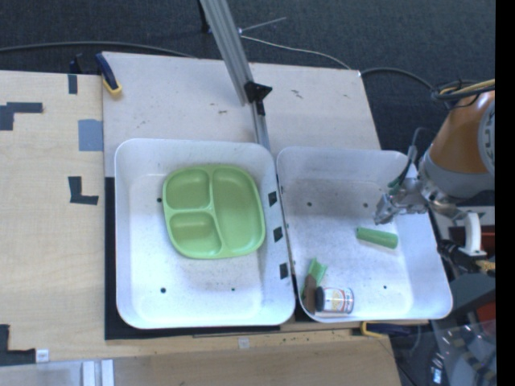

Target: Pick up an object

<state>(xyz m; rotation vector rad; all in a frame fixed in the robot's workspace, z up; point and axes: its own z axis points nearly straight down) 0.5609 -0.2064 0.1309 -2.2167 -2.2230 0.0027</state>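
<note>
**Gripper low in the right bin, above the green block**

Camera view: the gripper (389, 212) sits at the frame's right, inside the right bin (346, 167), just above a green block (377, 237). A small jar (334, 300) lies at the bin's lower edge. The left bin (137, 296) holds a green divided plate (214, 211).

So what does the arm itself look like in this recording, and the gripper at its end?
The arm is a rounded, bulky body with a broad orange band and grey casing below it. At its end sits a small metallic grey gripper, thin and dark against the white bin. A yellow cable loops just above the arm; whether it belongs to it is unclear.
</note>
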